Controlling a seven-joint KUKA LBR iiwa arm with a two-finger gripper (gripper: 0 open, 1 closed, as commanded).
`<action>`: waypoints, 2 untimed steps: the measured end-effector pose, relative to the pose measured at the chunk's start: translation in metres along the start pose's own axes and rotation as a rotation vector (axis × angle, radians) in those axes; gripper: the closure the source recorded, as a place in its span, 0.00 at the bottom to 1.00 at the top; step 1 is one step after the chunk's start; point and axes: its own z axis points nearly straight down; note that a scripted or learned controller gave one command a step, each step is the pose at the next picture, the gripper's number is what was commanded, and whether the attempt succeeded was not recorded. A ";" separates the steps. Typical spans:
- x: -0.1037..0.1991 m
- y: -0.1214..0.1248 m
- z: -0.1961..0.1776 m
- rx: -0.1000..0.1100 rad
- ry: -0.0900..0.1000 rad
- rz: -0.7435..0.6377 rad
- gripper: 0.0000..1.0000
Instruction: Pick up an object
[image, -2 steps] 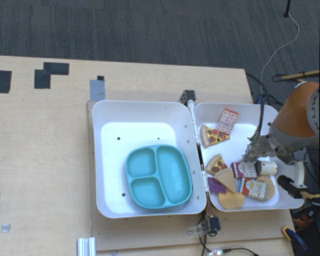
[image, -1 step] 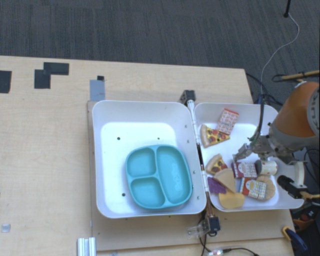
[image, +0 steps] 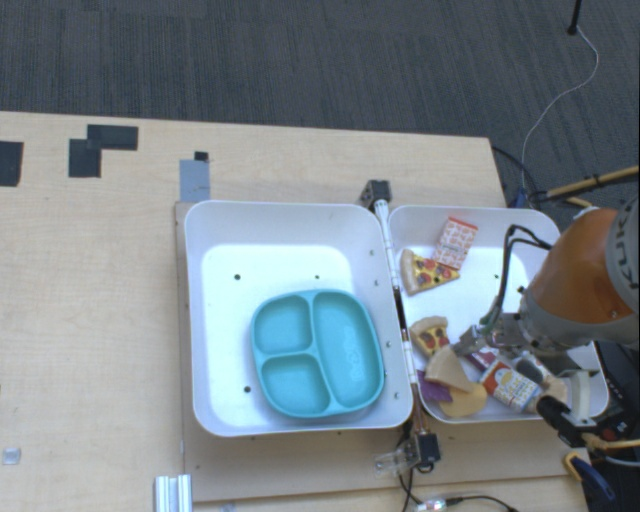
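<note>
From the overhead camera you are seeing the gripper (image: 478, 343) hanging low in the right bin (image: 500, 232), among the toy food pieces (image: 450, 375). A pizza slice (image: 428, 270) is lying farther back. The left bin (image: 222, 250) is holding a blue divided plate (image: 317, 352).

We've got two shallow white plastic bins side by side on the pale wooden bench (image: 90, 300), touching along their inner rims. Left bin (image: 200, 300): a teal three-compartment plastic plate (image: 318, 352) lies in its near-right part, close to the shared rim. Right bin (image: 478, 225): a small pink patterned carton (image: 456, 241) at the far end, w/ a toy pizza slice (image: 428, 271) just before it. Nearer us, by the inner rim, a second toy pizza piece (image: 430, 336), then a tan and purple toy food item (image: 452, 386) at the near edge. A small red-and-white packet (image: 512, 388) lies right of that, under the grey and orange arm (image: 585, 280), which enters from the right.
</note>
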 end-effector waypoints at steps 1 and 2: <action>0.000 0.002 -0.007 0.001 0.002 -0.002 1.00; 0.079 0.003 -0.100 0.010 0.007 -0.006 1.00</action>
